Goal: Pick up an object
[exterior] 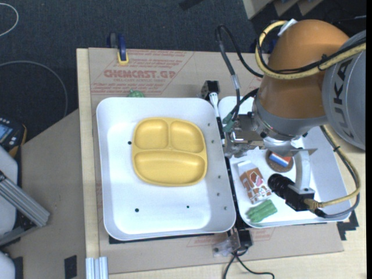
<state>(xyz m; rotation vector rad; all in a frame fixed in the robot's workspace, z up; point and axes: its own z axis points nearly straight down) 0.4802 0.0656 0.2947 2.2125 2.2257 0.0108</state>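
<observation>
While the grey KUKA arm with its broad orange band leans in from the right above the right-hand shallow white plastic bin, its two-finger pincer hangs low over that bin's middle, largely hidden beneath the wrist housing, so that from this spot nobody could tell how it is set or whether it touches anything. Just under the wrist lies a small round object with red and blue faces, partly covered by the arm. Beside it, toward the bin's left wall, rests a flat rectangular packet printed in brown and white, tilted slightly, and nearer the front edge sits a green ridged plastic piece, close to the packet yet apart from it. A black cylindrical fitting on a cable crosses the bin's front right portion, standing between the onlooker and the bin floor there. To the left, touching along a shared edge, the second shallow white bin holds a yellow rounded plastic plate with three compartments, lying flat a little back of centre. Both bins sit on a brown cardboard sheet printed with red lettering, a blue-and-yellow clamp gripping its far edge.
</observation>
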